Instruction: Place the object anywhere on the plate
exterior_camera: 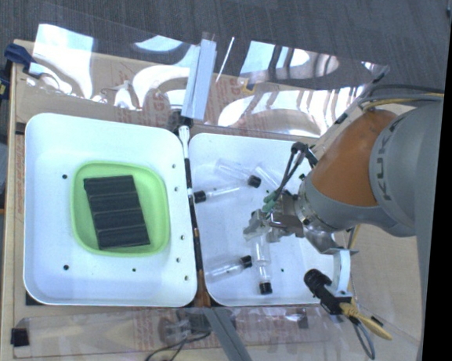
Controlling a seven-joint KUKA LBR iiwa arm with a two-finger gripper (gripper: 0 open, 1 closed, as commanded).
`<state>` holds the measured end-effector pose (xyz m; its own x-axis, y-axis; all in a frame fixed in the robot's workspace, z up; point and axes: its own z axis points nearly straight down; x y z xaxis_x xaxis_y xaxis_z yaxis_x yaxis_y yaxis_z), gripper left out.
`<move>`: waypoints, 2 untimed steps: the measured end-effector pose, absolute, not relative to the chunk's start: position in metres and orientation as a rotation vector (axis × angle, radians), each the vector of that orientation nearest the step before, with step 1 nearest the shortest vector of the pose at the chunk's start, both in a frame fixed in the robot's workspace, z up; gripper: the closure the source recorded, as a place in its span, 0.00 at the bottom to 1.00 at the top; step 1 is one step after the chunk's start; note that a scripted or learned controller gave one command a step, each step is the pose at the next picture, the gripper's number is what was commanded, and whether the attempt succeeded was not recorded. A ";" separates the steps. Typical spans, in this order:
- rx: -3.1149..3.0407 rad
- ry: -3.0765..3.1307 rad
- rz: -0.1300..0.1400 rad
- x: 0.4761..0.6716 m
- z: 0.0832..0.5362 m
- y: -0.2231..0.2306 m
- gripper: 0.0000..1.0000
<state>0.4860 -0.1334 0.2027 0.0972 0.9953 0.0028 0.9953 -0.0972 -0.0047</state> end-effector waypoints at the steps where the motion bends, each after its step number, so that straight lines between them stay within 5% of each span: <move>1: -2.201 -2.237 0.003 0.539 0.181 -0.093 1.00; 2: -2.115 -2.315 0.004 0.527 0.200 -0.030 1.00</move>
